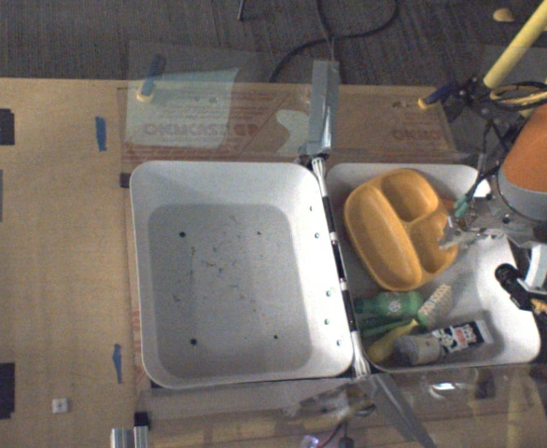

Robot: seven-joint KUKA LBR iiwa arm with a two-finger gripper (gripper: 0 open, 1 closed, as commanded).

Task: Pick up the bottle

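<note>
The green bottle (pixel 392 304) lies on its side near the front of the right bin (pixel 507 339), its labelled end pointing right. My gripper (pixel 457 226) hangs at the right edge of an orange divided plate (pixel 395 227), behind the bottle and apart from it. The grey arm with its orange band (pixel 535 152) reaches in from the right, above the bin's right side. Nothing shows held in the gripper.
A yellow curved item (pixel 388 340) and a grey tube with a black-and-white label (pixel 443 341) lie just in front of the bottle, touching it. The left bin (pixel 152 213) stands beside the right one. Cables and a yellow rod (pixel 525 31) sit at the back right.
</note>
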